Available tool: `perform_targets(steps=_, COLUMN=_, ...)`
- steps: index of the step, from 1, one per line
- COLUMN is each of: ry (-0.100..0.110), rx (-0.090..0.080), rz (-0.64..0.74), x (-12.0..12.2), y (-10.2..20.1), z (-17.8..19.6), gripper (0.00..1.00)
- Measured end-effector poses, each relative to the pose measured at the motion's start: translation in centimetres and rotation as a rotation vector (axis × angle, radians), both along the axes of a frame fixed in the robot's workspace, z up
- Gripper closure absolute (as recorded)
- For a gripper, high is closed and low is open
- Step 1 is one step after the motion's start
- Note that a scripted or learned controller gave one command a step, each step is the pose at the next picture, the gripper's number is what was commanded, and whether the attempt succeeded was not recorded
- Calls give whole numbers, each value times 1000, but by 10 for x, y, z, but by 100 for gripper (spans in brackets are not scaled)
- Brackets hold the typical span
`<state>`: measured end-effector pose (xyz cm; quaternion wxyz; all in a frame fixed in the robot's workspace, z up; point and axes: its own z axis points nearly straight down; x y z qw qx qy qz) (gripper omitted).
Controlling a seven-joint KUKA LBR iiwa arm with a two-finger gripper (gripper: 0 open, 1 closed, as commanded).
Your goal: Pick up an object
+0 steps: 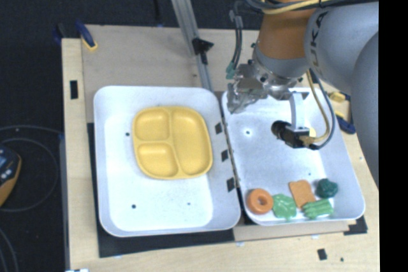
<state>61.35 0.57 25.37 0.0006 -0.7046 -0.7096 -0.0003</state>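
Camera view from above the bench has the grey arm coming in from the right, its orange band high over the far edge of the right bin (341,156). The gripper (241,97) hangs low at that bin's far left corner, close against the divide between the two bins. From where I stand its fingertips are a blur of metal against the white, so I cannot tell whether the jaws are apart or together, and I see nothing between them.

Everything worth picking lies well away from it, crowded along the near wall of the same bin: an orange ring (259,200), a light green lumpy toy (284,207) touching it, an orange block (301,192) just behind, a green piece (318,207) lying beside that, and a dark green lump (327,188) toward the near right corner. A small black part (288,133) on a cable dangles over the middle of the bin.

The left bin (108,156) holds a yellow divided plate (172,141), lying flat with three compartments.

As I judge it, the pick has not started in earnest: no object is lifted, all lie on the bin floor, and the gripper sits at the opposite end from them. What is left is nearly the whole job: travel across to one piece, come down over it, close, and raise it clear.
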Motion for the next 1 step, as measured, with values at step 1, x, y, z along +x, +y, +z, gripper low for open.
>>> perform_targets(steps=1, ry=1, rx=0, rz=0, x=-33, y=43, z=-3, gripper=100)
